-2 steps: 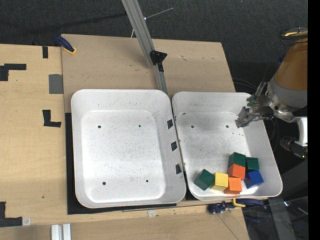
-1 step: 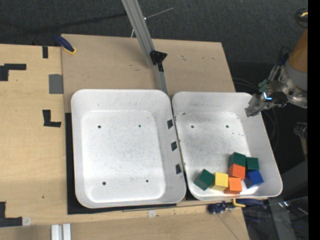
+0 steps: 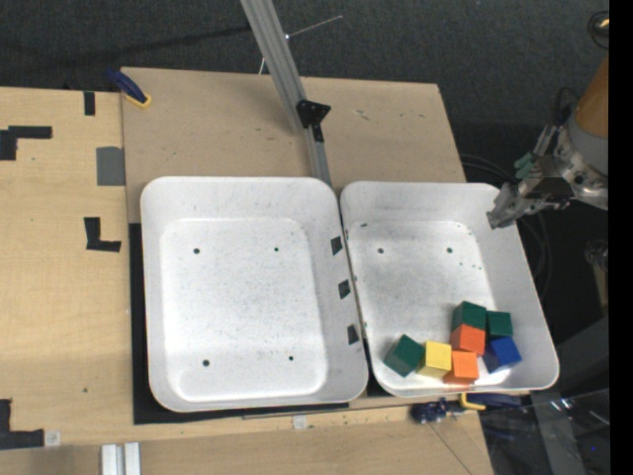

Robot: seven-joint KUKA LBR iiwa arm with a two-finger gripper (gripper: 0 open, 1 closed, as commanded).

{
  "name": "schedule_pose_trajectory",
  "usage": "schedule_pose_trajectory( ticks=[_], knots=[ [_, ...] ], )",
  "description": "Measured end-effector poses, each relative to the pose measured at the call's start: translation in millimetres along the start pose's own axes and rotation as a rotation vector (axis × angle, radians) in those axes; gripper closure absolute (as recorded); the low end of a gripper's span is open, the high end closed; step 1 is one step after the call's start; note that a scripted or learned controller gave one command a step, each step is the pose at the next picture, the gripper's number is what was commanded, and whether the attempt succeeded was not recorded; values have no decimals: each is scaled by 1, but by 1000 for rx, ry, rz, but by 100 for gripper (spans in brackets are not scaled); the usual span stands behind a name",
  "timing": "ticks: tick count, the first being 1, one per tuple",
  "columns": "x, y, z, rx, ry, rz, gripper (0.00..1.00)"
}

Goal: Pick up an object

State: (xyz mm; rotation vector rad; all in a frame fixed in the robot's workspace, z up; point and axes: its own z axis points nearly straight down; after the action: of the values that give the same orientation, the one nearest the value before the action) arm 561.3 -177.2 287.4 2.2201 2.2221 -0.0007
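White plastic, two shallow bins side by side on the wooden bench [image 3: 396, 117]. The left white bin [image 3: 158, 295] and the right white bin [image 3: 415, 206] sat touching. Small coloured cubes huddled in the right bin's near corner: a dark green block [image 3: 404, 354], a yellow block [image 3: 438, 355], an orange block [image 3: 469, 339] and a blue block [image 3: 503, 351], packed together. The grey two-finger gripper [image 3: 506, 209] hovered over that bin's far right rim, well apart from the cubes; whether its jaws were apart or together, I couldn't tell.
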Motion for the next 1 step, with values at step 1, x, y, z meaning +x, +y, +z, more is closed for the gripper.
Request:
schedule_pose_trajectory(
  ticks=[1],
  knots=[
    [46, 13, 0, 0, 1, -4, 100]
  ],
)
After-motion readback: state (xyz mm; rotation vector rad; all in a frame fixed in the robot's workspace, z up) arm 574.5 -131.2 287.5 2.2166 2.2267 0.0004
